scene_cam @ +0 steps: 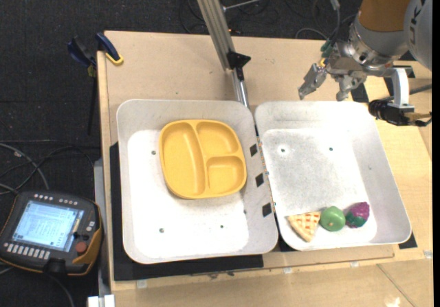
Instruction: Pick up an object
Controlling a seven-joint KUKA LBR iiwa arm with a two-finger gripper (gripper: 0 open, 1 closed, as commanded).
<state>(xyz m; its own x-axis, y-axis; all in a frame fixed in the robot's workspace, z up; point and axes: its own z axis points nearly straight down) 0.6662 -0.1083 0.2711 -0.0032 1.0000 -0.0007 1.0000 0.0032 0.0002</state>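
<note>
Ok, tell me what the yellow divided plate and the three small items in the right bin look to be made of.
Yellow divided plate: likely molded plastic, smooth, uniform colour, soft sheen. Pizza slice, green apple and purple fruit: probably plastic toy food, with saturated colours; the apple shows a small highlight. Too small to be sure.

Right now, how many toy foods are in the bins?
3, all in a row at the near edge of the right bin: a waffle slice, a green apple beside it, then purple grapes.
</note>
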